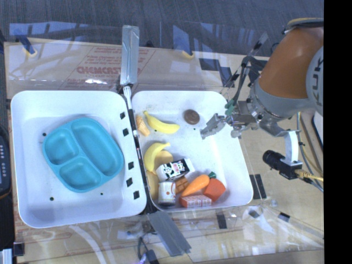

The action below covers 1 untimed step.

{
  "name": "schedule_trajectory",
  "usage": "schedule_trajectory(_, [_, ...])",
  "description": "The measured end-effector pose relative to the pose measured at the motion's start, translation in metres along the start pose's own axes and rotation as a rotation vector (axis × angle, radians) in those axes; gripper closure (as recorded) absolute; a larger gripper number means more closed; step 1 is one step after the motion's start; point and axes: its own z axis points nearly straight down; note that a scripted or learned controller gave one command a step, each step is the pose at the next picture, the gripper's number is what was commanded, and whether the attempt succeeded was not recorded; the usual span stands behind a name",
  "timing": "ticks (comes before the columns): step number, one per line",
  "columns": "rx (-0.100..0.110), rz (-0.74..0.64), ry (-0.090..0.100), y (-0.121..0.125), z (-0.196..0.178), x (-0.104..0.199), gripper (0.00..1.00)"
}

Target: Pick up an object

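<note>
Near edge of right bin (237, 164): red block (195, 202), carrot (194, 185), mug (165, 191), cow-print carton (173, 169) crowded together. Behind them, two bananas (159, 125), then a brown disc (191, 116) lying apart. Gripper (212, 126) hangs above bare floor near the far right wall, nothing between its fingers; open or closed, cannot tell. Step judged: approach. Next move needs descent onto one piece, likely the disc.
</note>
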Motion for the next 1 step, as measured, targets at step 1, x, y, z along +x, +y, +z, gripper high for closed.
schedule_trajectory(1, [0.004,0.003,0.001,0.0162,0.0454,0.0635,0.00])
